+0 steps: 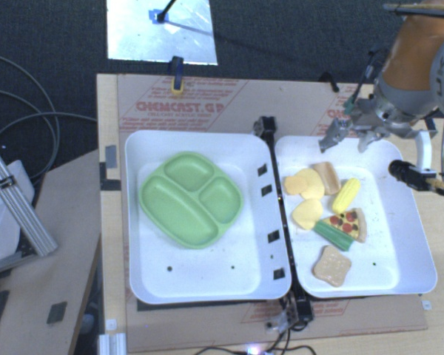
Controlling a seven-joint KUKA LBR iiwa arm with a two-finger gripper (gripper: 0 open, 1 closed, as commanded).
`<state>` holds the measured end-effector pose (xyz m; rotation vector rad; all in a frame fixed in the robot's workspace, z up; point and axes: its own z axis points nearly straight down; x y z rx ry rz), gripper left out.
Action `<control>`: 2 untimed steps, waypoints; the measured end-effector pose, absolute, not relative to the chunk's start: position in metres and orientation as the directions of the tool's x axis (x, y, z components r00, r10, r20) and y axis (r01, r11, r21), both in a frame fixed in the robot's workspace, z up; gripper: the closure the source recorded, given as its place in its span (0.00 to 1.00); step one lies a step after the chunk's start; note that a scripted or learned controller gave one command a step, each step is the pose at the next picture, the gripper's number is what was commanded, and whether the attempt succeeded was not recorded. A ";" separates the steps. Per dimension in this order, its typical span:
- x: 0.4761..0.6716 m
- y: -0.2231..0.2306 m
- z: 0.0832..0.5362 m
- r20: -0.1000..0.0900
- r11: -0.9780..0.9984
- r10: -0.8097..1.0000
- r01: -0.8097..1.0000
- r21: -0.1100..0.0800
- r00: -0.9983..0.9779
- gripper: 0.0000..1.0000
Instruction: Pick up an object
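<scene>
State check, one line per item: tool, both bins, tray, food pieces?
tool: open, holding nothing, above right bin's back edge
left bin: holds the green tray
green tray: upright, compartments bare
right bin: holds the food pieces
corn: lying flat
pizza slice: flat, beside green piece
toast: flat, apart from the cluster

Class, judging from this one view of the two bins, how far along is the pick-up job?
Done: nothing looks lifted; the toy foods, such as the corn and pizza slice, lie in the right bin.
In hand: the gripper hangs open above that bin's far edge, nothing between its fingers.
Left: descend, grasp an item, lift. The green plate sits in the left bin.
</scene>
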<state>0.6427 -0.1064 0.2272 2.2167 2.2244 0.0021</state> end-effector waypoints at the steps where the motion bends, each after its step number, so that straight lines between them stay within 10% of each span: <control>1: 0.563 -0.106 0.122 0.003 -0.001 1.000 1.000 -0.013 0.001 0.00; 2: 0.487 -0.091 0.086 -0.001 0.000 1.000 1.000 0.006 0.000 0.00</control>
